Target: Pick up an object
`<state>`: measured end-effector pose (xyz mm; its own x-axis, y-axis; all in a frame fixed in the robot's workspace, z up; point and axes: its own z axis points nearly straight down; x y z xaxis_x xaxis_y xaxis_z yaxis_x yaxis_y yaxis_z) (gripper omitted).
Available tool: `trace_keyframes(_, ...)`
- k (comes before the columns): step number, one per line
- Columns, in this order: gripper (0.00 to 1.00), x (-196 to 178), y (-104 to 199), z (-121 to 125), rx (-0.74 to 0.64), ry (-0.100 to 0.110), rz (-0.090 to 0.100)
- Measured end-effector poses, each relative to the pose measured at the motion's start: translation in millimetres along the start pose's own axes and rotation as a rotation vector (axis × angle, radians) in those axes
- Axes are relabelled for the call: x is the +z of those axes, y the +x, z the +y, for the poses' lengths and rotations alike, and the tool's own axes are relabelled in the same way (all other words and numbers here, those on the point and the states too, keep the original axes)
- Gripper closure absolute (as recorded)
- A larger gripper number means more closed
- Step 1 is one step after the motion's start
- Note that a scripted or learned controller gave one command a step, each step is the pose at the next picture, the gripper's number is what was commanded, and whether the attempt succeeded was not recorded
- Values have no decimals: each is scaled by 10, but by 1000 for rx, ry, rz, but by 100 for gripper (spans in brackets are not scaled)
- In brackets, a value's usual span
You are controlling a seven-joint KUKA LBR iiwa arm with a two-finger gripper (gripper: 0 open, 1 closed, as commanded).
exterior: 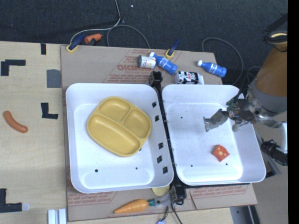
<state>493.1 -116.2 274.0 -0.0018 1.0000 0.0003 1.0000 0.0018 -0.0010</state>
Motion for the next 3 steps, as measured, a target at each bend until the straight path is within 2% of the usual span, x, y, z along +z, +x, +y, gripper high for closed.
trace_keyframes(1, 0, 630, -666, 88, 7, 6, -2)
trace_keyframes(2, 0, 1940, -646, -22, 3, -5, -5)
trace_keyframes(3, 100, 1761, -663, 0, 3, -10, -8)
